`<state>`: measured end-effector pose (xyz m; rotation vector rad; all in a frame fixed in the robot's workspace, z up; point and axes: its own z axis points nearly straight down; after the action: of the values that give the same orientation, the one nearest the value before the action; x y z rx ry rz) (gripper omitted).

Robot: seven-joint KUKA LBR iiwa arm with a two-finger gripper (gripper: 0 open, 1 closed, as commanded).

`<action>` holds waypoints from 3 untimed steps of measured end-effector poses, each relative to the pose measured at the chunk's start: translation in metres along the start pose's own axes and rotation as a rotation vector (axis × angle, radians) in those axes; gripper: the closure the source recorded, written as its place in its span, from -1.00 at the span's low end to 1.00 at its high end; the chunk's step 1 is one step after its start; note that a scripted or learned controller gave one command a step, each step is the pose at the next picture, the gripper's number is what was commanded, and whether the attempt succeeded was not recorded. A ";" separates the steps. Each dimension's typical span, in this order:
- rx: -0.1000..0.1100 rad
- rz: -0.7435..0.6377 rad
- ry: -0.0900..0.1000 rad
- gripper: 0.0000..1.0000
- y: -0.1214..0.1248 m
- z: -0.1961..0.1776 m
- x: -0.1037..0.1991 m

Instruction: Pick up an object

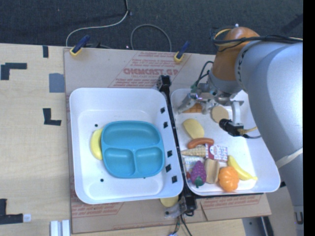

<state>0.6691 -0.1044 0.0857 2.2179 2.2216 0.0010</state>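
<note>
gripper (202, 101) at 12 o'clock of right bin (263, 163) (open or shut: cannot tell) | smooth plastic toy food (211, 161) heaped at 6, crowded | left bin (81, 132): blue tray (132, 148), room at rim

One camera watched me from above the bench (29, 112), fixed and tilted, looking down at a slant across both bins. The left bin (78, 132) sat near the middle of its picture, the right bin (263, 168) just beside it toward the right edge. Beyond the left bin, at the top of the picture, lay dark floor (49, 9) with loose cables. The camera stood near enough that the bins filled most of the width. My arm (275, 92) came in from the right of the left bin, looming large, close under the lens.
</note>
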 end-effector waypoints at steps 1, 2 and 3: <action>0.000 0.001 -0.001 -1.00 0.000 0.000 0.001; 0.002 0.001 -0.004 -1.00 -0.001 0.000 0.007; 0.002 0.000 -0.001 -1.00 -0.001 0.000 0.005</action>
<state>0.6685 -0.0992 0.0856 2.2188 2.2223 -0.0022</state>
